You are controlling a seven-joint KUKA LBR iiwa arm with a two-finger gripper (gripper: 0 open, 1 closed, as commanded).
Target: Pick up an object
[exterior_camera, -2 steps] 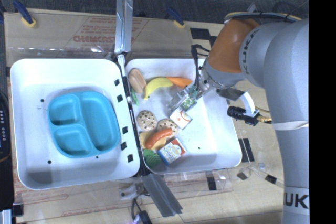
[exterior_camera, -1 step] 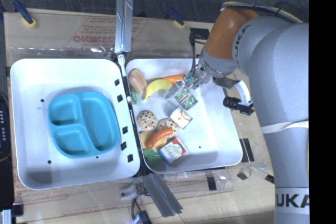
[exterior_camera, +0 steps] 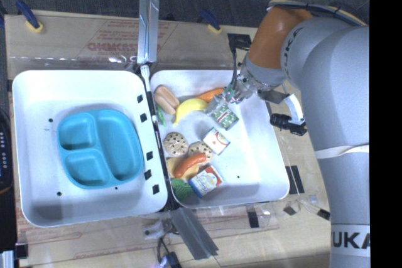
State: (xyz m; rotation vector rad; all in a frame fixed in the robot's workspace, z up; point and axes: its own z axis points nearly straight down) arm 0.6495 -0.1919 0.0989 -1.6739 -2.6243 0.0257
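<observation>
End effector (exterior_camera: 231, 97) (finger state I cannot tell) sits low over the green packet (exterior_camera: 223, 116); descend squarely, clear of the carrot (exterior_camera: 212, 95).

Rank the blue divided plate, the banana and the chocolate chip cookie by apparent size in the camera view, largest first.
1. blue divided plate
2. banana
3. chocolate chip cookie
The banana is partly hidden by neighbouring items, so its lead over the cookie is unsure.

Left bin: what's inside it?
The left bin holds one blue divided tray with three bare compartments. The bin floor beneath the tray is covered, so nothing can be said about it.
</observation>
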